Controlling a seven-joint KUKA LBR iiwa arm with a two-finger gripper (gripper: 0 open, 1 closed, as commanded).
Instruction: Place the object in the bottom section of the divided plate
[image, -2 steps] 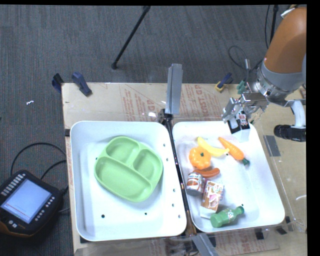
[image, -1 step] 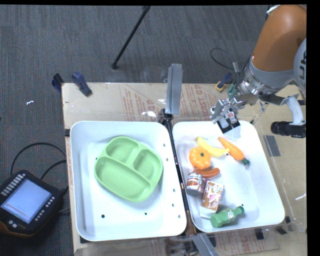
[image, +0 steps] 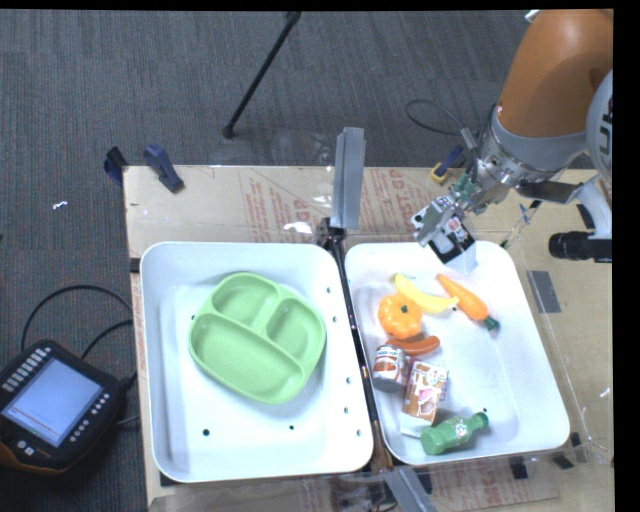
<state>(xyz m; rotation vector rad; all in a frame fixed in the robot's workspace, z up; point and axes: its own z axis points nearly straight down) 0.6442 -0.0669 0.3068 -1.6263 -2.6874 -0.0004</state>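
Green divided plate (image: 258, 336) in left bin (image: 160, 300), hand (image: 444, 230) above right bin's (image: 530, 330) far edge — grip state cannot tell, banana (image: 424, 296), carrot (image: 466, 298), orange pumpkin (image: 400, 316), green bottle (image: 452, 432) — all in right bin.

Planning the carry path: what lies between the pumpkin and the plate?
In the camera view, between the pumpkin and the plate lie the two bins' adjoining rims and bare white bin floor.
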